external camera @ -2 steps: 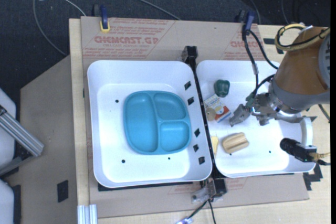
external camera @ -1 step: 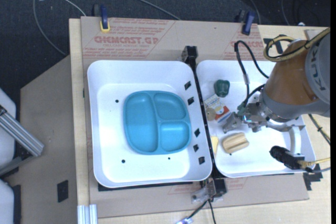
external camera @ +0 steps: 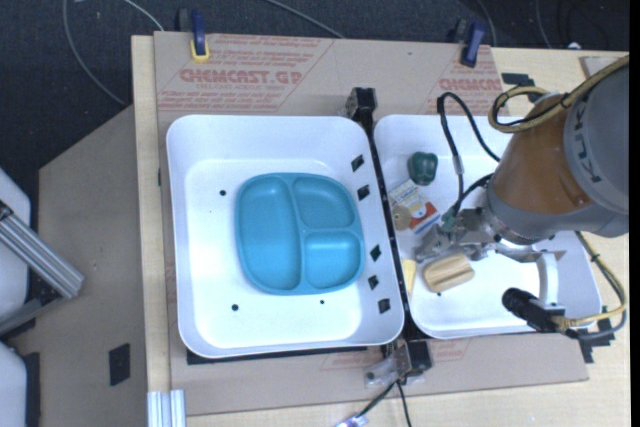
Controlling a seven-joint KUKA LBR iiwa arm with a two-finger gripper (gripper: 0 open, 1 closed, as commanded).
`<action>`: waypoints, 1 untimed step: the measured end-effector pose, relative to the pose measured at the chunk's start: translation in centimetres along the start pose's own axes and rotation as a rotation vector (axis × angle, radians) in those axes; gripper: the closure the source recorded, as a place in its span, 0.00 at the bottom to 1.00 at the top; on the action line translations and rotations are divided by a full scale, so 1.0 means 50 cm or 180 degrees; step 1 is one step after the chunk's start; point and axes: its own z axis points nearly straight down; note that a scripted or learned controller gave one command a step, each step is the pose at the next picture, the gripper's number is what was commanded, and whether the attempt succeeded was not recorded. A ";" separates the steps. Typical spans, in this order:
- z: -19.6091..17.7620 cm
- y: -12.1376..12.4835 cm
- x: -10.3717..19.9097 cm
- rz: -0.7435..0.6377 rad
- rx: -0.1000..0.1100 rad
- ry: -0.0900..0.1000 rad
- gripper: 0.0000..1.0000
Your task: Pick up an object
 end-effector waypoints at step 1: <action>-0.025 0.002 0.000 0.0002 -0.0014 -0.0001 1.00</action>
